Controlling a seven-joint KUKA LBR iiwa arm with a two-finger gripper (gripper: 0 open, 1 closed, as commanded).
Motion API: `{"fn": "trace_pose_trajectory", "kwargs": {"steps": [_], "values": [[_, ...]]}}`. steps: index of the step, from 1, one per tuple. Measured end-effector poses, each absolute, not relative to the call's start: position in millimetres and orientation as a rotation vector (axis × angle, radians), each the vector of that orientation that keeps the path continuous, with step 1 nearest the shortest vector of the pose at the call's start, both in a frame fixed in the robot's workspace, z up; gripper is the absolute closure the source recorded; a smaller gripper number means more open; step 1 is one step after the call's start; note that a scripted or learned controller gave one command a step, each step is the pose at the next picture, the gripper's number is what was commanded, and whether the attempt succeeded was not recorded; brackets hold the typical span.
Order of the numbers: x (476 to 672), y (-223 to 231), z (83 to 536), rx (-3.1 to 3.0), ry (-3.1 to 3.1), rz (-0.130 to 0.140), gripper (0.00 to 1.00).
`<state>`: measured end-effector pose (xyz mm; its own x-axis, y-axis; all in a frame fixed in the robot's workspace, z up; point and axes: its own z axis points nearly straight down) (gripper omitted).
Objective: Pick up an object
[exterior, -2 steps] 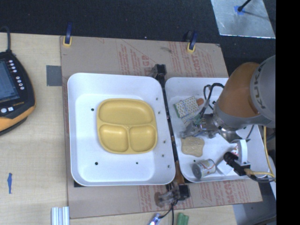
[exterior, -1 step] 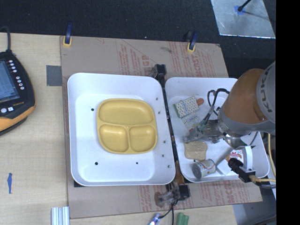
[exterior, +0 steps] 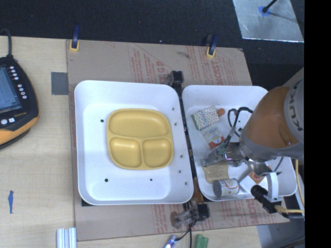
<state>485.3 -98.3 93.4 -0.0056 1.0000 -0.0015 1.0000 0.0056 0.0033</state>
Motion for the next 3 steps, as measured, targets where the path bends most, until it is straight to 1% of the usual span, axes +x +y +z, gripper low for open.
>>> {"fn": "trace_pose_trajectory", "kwargs": {"steps": [1,2,3], "values": [[544.6,-93,93,2.217,2.226,0.000,0.00],[600.6,-155,92,2.221,2.223,-0.001,0.00],[625.7,-132,92,2.219,2.226,0.000,0.00]]}}
